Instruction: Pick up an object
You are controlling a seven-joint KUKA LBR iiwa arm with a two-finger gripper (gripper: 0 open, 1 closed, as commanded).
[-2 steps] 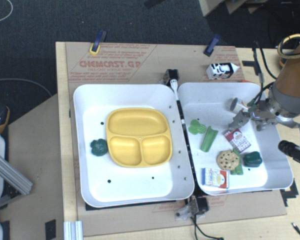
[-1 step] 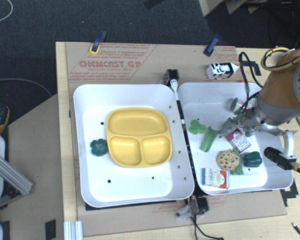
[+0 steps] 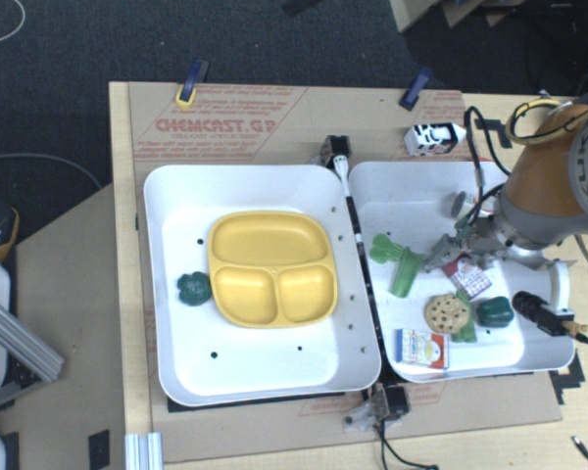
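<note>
My gripper point(image 3: 458, 251) reaches into the right bin point(image 3: 412, 189) from the right and sits low over the middle of it. Just below it lies a red-and-white packet point(image 3: 471, 281). A light green toy point(image 3: 399, 262) lies to its left. A round brown cookie point(image 3: 447, 311) and a dark green piece point(image 3: 493, 311) rest nearer the front. A small printed box point(image 3: 421, 347) sits at the front left corner. I see nothing clearly between the gripper's tips.
The left bin point(image 3: 176, 341) holds a yellow divided plate point(image 3: 271, 267) and a dark green lump point(image 3: 193, 288) at its left. A black-and-white object point(image 3: 433, 138) stands on the bench behind the right bin.
</note>
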